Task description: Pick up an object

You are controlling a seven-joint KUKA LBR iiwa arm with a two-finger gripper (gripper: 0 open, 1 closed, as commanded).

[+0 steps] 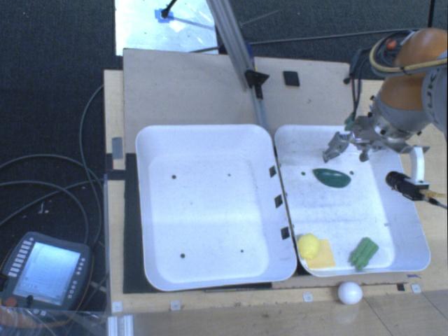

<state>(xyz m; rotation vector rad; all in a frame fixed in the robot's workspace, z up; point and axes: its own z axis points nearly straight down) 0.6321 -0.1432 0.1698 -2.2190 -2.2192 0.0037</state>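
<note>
nothing picked up yet, arm is hanging over the right bin

the gripper (348, 145) is hovering at the back of the right bin (406, 257), just above and behind the dark green object (332, 178), with its fingers (336, 148) spread apart and nothing sitting between them. so i'm guessing it's lining up for a grab, but the actual pick is all still left to do. that green thing is lying flat on the bin floor, apart from the fingers. also waiting near the front edge are a yellow object (314, 249) and a lighter green object (363, 252), and a white ball (350, 292) is sitting out on the tabletop (231, 296). the left bin (150, 145) isn't getting any attention.
</note>
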